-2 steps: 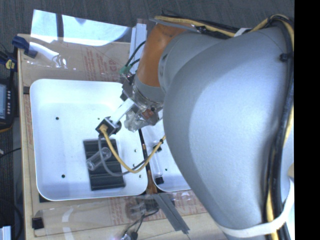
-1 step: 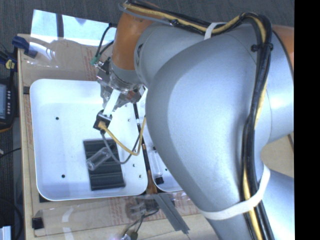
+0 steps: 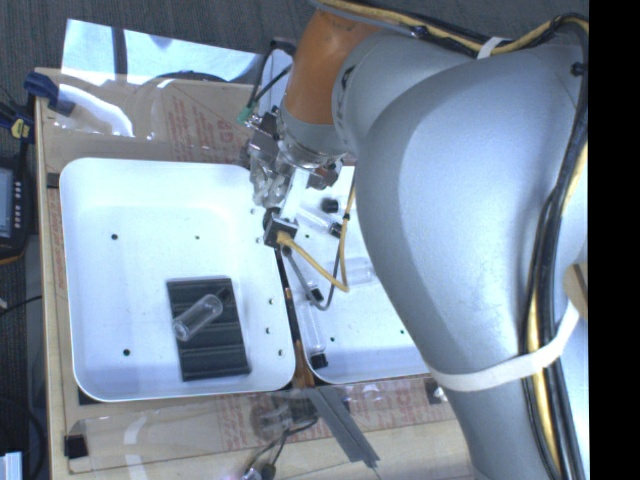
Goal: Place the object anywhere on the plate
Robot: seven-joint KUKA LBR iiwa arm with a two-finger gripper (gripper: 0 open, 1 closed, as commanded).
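Grey arm (image 3: 470, 218) loomed over the right bin (image 3: 350, 363), its end effector (image 3: 268, 183) hovering at the divide between bins; whether open or closed, I could not tell. A clear tube (image 3: 197, 316) lay on the dark plate (image 3: 208, 330) in the left bin (image 3: 110, 268), so placement looked done; retreat seemed next.

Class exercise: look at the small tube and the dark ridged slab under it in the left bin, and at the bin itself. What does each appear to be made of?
Tube: likely clear plastic or glass; the slab shows through it, with bright glints.
Ridged slab: probably matte black plastic or rubber; dull, with grooves running along it.
Left bin: seemingly white moulded plastic; smooth, with rounded corners and a soft sheen.
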